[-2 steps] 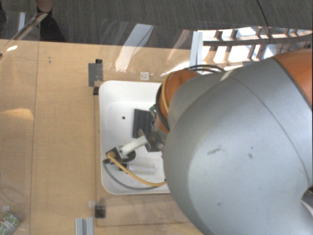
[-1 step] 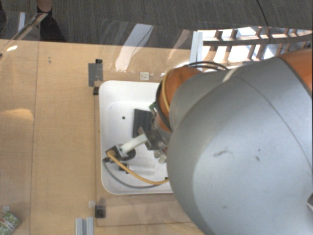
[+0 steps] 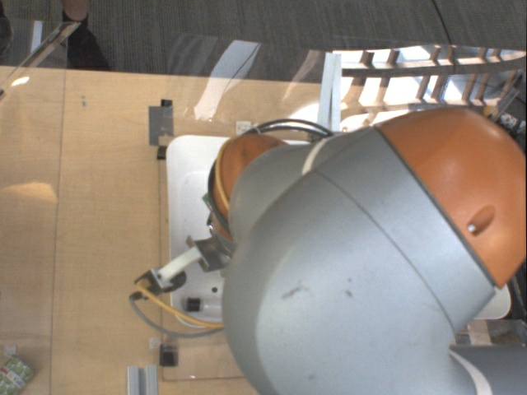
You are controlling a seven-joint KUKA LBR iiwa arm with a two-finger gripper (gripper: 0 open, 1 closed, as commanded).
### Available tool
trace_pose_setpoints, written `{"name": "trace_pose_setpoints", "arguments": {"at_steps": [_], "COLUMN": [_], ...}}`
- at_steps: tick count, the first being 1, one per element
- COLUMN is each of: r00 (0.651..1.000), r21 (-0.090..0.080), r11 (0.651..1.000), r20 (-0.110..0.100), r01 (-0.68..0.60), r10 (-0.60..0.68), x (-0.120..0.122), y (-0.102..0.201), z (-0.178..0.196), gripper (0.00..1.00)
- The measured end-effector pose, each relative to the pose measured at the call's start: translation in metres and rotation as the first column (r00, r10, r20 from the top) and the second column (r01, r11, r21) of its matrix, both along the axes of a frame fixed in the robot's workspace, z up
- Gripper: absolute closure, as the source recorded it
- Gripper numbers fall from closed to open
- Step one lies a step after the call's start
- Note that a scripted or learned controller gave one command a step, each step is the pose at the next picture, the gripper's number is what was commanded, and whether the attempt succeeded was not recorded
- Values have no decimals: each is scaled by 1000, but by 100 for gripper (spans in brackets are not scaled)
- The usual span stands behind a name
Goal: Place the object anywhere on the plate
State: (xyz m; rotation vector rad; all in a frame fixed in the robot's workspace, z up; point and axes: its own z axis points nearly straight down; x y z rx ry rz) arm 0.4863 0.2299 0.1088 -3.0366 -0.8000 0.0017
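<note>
My grey arm with its orange band (image 3: 370, 245) fills the middle and right of the camera view and hides most of both bins. The left white bin (image 3: 183, 179) shows along its left side. My gripper (image 3: 212, 252) sits low over that bin's front left part, with just a bit of its grey body showing from under the arm. A small dark thing (image 3: 192, 304) lies on the bin floor just in front of the gripper.
The wooden bench (image 3: 82, 220) stretches to the left of the bin. Small dark clamps sit at the bin's back left corner (image 3: 162, 122) and front left corner (image 3: 167, 355). A pale slatted frame (image 3: 428, 81) stands at the back right.
</note>
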Motion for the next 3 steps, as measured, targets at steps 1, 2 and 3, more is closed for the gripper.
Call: {"name": "trace_pose_setpoints", "arguments": {"at_steps": [1, 2, 3], "r00": [955, 954, 952], "r21": [5, 7, 9], "r11": [955, 954, 952], "r20": [16, 18, 20], "r01": [-295, -301, -307], "r10": [295, 300, 307], "x": [5, 6, 7], "y": [-59, -58, -56], "z": [-18, -7, 3], "gripper": [100, 100, 100]}}
